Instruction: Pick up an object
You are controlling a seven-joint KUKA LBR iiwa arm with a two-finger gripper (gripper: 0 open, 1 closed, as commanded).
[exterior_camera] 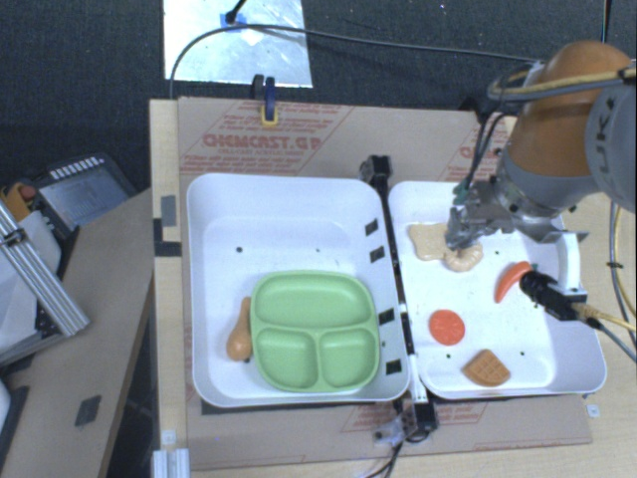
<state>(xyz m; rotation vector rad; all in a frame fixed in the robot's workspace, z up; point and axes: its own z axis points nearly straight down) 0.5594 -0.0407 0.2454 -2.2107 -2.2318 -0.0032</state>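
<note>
My gripper is low in the right bin, right over a pale beige flat piece whose lumpy end shows just below the fingers. An orange-red curved piece lies to its right. A red round slice and a tan waffle-like piece lie nearer the front. The arm hides the fingertips.
The left bin holds a green three-part plate and a tan drumstick-shaped toy at the plate's left. A black clip divider runs between the bins. Cables cross the cardboard behind.
</note>
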